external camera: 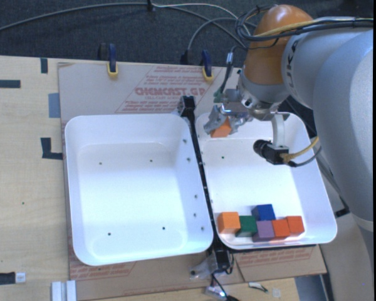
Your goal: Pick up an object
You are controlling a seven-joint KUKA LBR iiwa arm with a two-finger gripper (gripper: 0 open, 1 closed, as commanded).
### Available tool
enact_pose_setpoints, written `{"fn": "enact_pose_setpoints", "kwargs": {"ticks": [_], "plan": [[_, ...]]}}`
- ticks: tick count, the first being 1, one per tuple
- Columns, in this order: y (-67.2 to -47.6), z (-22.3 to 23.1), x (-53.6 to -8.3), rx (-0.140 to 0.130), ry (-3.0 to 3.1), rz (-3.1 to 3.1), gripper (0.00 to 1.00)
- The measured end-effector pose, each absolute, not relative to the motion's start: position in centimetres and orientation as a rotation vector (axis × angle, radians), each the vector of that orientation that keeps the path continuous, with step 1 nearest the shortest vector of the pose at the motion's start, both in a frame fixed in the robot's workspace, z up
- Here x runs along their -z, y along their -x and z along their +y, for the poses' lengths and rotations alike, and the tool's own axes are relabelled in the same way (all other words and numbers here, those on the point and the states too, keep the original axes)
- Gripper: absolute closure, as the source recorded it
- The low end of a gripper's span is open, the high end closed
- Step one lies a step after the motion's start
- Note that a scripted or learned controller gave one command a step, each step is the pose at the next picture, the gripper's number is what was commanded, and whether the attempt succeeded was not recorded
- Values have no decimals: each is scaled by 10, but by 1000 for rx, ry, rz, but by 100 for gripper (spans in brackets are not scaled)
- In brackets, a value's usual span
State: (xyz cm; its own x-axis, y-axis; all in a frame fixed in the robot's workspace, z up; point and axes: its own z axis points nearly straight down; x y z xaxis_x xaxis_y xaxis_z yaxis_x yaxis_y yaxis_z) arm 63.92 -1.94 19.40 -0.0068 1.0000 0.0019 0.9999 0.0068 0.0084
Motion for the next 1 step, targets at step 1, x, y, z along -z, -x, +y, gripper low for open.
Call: {"fn": "enact_pose_setpoints", "kwargs": {"ticks": [1], "plan": [[-628, 52, -213, -3, -2215, 2229, 100]]}}
